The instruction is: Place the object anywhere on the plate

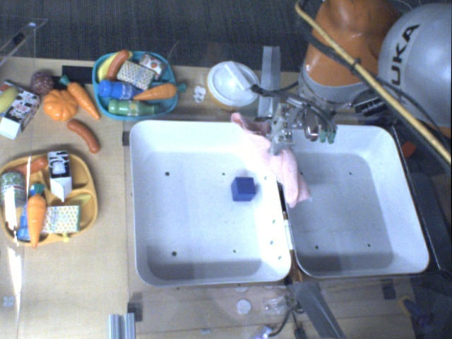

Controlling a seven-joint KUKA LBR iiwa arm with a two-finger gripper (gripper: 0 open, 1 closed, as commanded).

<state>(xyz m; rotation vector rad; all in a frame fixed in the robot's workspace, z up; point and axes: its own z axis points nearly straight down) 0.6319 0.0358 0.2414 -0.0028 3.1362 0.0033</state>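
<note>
- I see my end effector (pixel 281 134) at the far end of the ridge where the two white bins meet, hanging from the grey arm (pixel 417 48) with its orange band (pixel 349 20).
- A pink cloth (pixel 286 167) droops from the end effector, draped over that same ridge. The cloth bunches at the tool, so I judge it gripped, but I cannot tell how wide the tool stands.
- A blue cube (pixel 244 188) lies near the middle of the left bin (pixel 162 260), left of the ridge and well apart from the cloth.
- The right bin (pixel 395 253) lies on the other side of the ridge.
- A small white plate (pixel 234 83) sits on the worktop (pixel 70 288) just beyond the far end of the ridge, near the end effector.
- My judgement: the carry step is in hand. Next I need to lift the cloth clear of the bin walls, move it over the plate and release.
- Risk: the trailing cloth may snag on the ridge.
- The worktop is pale wood. Left of the ridge, past the left bin, stand a blue bowl (pixel 134 87) and a yellow tray (pixel 49 200) of toy food. Dark carpet (pixel 176 13) lies beyond.
</note>
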